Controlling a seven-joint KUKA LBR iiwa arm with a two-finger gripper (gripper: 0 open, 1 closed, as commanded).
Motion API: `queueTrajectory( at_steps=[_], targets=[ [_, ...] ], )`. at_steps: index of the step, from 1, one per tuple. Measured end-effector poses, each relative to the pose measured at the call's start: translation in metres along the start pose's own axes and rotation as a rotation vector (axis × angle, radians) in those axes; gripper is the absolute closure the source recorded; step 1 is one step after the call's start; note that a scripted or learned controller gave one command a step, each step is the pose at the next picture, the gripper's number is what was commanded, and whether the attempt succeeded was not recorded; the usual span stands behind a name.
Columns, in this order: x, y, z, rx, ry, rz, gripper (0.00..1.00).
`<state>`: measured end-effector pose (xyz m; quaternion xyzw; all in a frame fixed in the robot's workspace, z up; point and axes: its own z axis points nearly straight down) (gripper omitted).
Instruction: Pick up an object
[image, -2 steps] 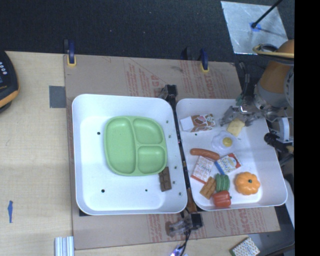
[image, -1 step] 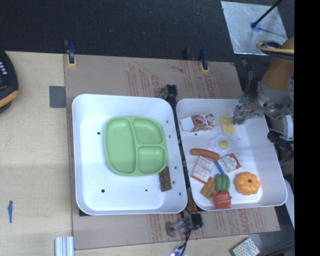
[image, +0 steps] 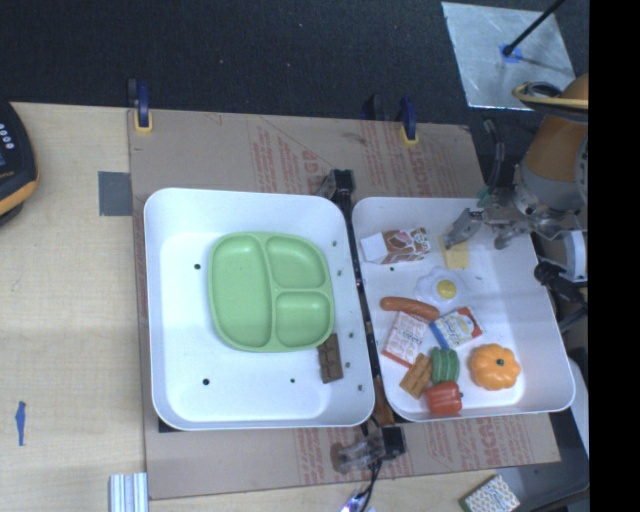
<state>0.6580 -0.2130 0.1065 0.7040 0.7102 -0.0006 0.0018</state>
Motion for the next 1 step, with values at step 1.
queueTrajectory(
  at_steps=[1],
  targets=[
    [0.018,-0.0019,0.0147,0.006,0.003,0.002,0.0]
  ],
)
